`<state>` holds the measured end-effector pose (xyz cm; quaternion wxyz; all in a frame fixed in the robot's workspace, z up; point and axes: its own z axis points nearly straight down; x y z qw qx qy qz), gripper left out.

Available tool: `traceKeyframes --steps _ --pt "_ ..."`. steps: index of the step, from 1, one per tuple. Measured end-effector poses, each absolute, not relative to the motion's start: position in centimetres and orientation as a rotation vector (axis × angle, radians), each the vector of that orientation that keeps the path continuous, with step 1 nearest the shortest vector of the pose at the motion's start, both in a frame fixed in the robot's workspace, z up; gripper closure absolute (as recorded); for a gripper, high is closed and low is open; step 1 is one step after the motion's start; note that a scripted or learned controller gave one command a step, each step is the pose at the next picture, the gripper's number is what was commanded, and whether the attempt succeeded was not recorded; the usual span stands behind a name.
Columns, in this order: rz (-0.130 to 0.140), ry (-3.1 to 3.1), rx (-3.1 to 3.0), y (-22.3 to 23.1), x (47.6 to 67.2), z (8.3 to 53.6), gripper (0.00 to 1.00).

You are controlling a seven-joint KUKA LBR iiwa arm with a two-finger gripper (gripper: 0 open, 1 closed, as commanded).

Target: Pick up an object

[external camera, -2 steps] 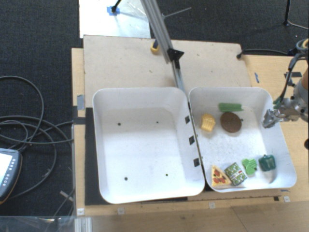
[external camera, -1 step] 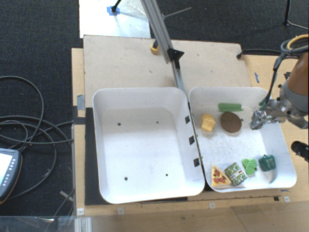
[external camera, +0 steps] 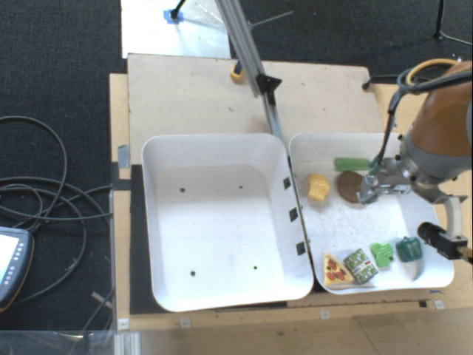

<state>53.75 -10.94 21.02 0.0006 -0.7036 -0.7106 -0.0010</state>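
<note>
At right of frame, the hand (external camera: 367,191) is hovering beside a brown disc (external camera: 349,186); its grip cannot be told, and no writing is reading clearly.

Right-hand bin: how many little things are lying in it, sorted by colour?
Green: 4 – the long bar, the printed block, the small toy, the dark piece
Yellow: 1 – the lump
Brown: 1 – the disc
Red and yellow: 1 – the pizza slice
Total: 7
</note>
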Motion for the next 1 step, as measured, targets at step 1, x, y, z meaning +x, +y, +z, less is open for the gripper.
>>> traceKeyframes --steps 1 --pt "-0.005 -2.235 -2.206 -4.58 53.48 21.60 1.00"
